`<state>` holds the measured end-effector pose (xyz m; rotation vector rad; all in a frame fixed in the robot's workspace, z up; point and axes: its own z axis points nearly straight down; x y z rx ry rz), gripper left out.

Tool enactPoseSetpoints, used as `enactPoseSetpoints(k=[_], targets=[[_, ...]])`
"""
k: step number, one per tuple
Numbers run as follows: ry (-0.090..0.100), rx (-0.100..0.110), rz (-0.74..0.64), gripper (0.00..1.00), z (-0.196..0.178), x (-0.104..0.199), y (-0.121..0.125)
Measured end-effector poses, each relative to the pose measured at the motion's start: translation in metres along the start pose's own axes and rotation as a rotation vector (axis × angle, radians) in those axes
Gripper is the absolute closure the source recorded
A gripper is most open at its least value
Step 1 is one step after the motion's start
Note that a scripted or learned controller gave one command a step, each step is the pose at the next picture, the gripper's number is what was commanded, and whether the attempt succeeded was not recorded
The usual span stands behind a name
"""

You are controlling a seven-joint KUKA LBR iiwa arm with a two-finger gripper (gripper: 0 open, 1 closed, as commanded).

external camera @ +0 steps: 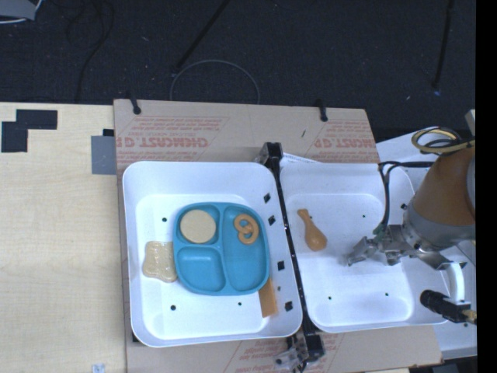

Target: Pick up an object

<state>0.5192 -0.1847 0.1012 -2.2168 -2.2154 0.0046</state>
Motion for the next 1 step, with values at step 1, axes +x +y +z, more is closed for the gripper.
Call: enactPoseSetpoints(k=[1], targets=[[-0.001,-0.002,0.005,1.00,-0.0132,-0.0018,0.0001]])
